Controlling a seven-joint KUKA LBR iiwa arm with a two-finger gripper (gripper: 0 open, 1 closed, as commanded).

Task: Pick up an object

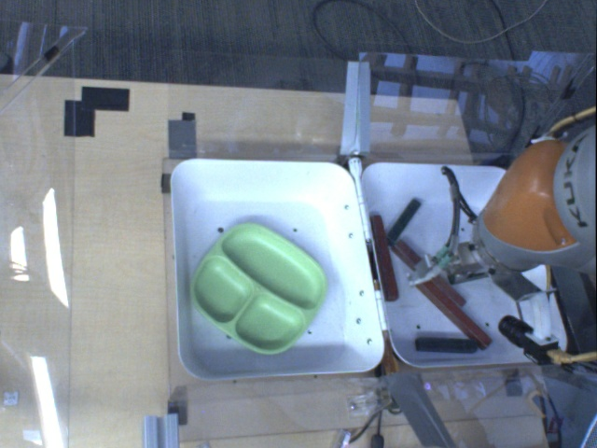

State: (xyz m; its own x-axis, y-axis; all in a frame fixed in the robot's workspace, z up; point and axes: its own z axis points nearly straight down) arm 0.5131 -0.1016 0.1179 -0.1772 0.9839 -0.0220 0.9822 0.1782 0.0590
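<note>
The grey arm with the orange band is reaching in from the right and hanging its two-finger gripper low over the right-hand shallow white bin, where the loose pieces are lying. Whether the tool is gripping anything cannot be told; its tip is small and blurred against the clutter. Directly beneath it a long reddish-brown flat stick is running diagonally toward the bin's near right corner, so this is probably the pick target. A second reddish-brown stick is lying along the left wall, likely harder to reach because the wall crowds one side. A short dark bar is sitting further back, and a black bar is resting near the front edge. The left-hand white bin is holding a pale green three-compartment plastic tray, well apart from the arm.
</note>
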